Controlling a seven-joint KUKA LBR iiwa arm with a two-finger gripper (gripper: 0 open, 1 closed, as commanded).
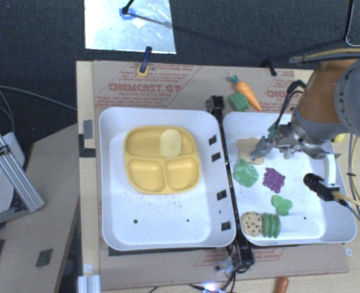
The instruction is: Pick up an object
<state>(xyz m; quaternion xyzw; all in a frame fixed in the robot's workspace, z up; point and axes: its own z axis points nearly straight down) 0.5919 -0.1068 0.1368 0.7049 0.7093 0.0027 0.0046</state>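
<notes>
Camera view, hand (260, 151) over right bin (338, 224), grip unclear, lettuce (246, 174), grapes (274, 179), cookie (251, 223) nearby.

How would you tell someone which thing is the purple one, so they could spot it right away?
Look at the right-hand white bin, the one the grey arm reaches over. Near its middle lies a small bunch of purple grapes, just right of a leafy green piece and above a smaller green piece. It is the only purple thing in the bin; its neighbours are green or tan.
</notes>
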